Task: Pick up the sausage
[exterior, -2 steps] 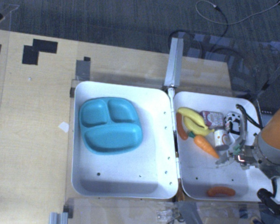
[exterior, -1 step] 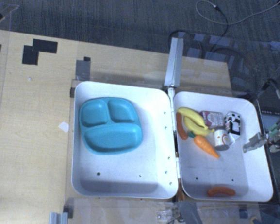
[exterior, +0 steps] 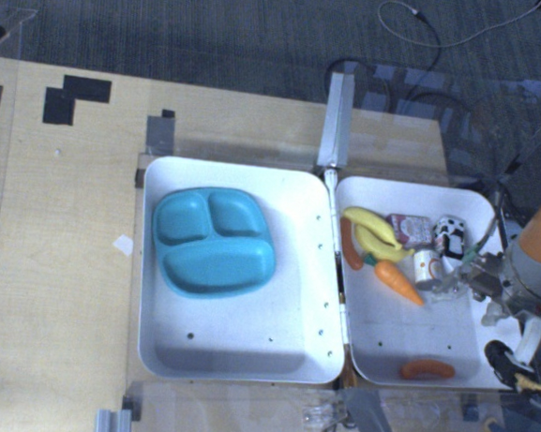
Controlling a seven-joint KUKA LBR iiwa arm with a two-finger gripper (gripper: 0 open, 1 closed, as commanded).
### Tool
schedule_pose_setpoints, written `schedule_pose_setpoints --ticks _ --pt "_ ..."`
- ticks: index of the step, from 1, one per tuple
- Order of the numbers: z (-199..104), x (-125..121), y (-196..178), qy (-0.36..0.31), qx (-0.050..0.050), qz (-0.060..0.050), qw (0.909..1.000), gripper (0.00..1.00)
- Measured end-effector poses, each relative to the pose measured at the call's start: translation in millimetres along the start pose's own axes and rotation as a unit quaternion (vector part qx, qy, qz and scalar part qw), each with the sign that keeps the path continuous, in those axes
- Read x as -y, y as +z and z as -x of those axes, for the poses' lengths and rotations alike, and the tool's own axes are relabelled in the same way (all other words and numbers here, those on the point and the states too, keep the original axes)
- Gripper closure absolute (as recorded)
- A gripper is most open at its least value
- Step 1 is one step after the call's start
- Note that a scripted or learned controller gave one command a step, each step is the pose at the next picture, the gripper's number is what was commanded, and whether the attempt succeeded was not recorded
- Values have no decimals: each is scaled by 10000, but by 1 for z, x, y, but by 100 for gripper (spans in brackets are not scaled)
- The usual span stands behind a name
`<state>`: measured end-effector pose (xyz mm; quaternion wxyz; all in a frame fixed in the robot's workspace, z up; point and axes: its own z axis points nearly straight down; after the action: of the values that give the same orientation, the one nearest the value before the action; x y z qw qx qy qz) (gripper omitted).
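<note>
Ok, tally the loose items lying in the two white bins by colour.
Blue: 1, divided plastic plate
Yellow: 1, curved banana
Orange: 1, tapered carrot
Red-brown: 2, sausage and a similar piece
Mixed small items, unclear: about 3
Total: about 8

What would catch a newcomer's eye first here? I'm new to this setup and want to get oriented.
First, the large light-blue divided plastic plate, alone in the left white bin. Next, the bright food cluster in the right white bin: a yellow banana and an orange carrot near its far-left corner. The reddish-brown sausage lies apart by the near wall, with the grey arm's gripper near the carrot.
</note>
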<state>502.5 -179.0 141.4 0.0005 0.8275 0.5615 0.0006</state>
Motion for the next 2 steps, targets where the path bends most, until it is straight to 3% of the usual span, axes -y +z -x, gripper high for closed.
schedule_pose_setpoints --ticks 1,2 --pt "0 -7 -213 32 2 29 10000 0" --pt "-17 18 -295 -886 3 36 9961 0"
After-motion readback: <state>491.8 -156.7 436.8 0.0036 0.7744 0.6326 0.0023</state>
